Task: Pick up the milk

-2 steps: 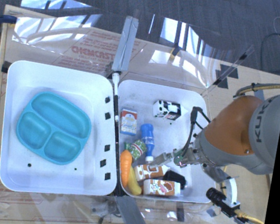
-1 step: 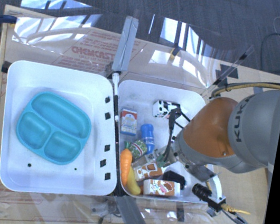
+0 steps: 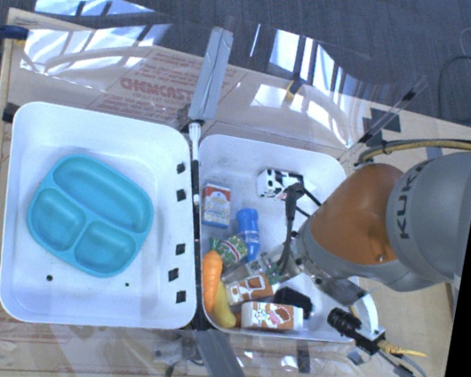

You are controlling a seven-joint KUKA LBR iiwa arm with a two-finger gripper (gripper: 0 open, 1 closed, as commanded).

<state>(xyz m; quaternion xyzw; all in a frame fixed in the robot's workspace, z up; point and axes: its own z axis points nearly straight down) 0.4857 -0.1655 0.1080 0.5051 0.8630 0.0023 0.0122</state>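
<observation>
The milk (image 3: 274,182) is a small carton with black-and-white cow patches, lying near the back wall of the right bin (image 3: 251,152). My gripper (image 3: 282,262) hangs below the orange wrist band over the middle of that bin. It is to the front right of the milk and apart from it, just above the pile of items. The arm's bulk hides most of the gripper.
Crowded at the right bin's left and front are a red-and-white carton (image 3: 215,204), a blue bottle (image 3: 249,226), a green can (image 3: 232,250), a carrot (image 3: 210,280), a banana (image 3: 223,315) and two brown-white cartons (image 3: 272,317). The left bin (image 3: 39,126) holds a blue divided plate (image 3: 91,214).
</observation>
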